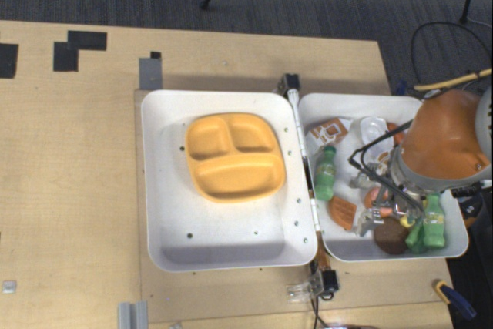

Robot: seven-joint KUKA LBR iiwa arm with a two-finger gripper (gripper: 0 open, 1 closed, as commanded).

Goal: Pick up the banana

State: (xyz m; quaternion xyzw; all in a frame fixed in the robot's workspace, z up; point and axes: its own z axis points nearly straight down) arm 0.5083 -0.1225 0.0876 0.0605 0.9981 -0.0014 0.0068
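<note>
The step in hand is finding the banana among the clutter in the right bin (459, 246). No clear yellow fruit can be made out there; it may lie under the arm (445, 136), which covers the bin's right half. A good pick means closing on the fruit alone, clear of its crowded neighbours, so the gripper (384, 203) should come straight down and not sweep sideways. It sits low among the items at the near middle of the bin, and I cannot tell whether it is open or closed.

Counted, largest first:
- two white bins, with the left bin (166, 243) holding one orange divided tray (233, 156)
- one arm
- one green bottle (326, 173)
- one green item (431, 229) at the near right
- one brown round thing (390, 240)
- one brown packet (330, 132)
</note>
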